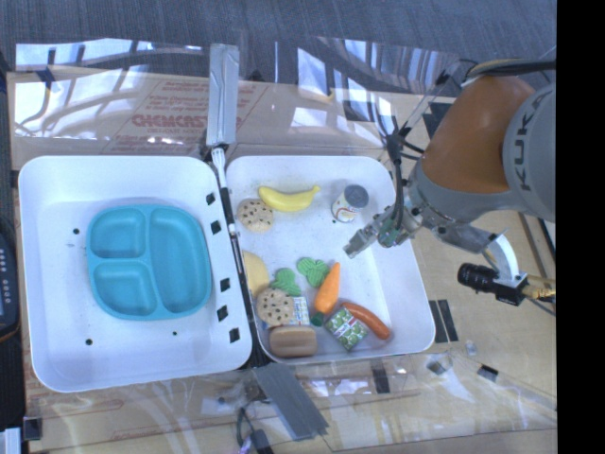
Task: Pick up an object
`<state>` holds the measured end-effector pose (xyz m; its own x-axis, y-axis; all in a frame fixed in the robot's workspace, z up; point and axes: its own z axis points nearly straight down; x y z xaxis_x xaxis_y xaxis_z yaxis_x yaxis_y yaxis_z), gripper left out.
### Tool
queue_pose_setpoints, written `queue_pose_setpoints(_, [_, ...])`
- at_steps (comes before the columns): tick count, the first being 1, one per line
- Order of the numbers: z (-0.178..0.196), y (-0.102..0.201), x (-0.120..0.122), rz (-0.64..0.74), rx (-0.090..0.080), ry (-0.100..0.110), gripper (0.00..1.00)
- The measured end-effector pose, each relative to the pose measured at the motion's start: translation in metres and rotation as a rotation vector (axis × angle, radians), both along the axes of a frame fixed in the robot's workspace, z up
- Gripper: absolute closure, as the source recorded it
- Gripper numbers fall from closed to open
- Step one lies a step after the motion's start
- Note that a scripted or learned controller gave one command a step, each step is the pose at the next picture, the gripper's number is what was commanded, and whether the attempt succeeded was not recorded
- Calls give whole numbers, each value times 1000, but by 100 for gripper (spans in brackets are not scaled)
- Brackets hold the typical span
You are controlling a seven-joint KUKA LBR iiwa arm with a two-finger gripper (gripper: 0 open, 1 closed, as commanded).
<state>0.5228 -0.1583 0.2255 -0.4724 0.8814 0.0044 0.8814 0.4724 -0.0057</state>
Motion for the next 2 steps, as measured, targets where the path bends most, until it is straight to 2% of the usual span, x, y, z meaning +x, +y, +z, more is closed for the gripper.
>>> queue_pose_setpoints(1, [-54,-53,-16,224,3,0,100])
queue_pose_setpoints(2, [-53,-53,-16,224,2,-1,0])
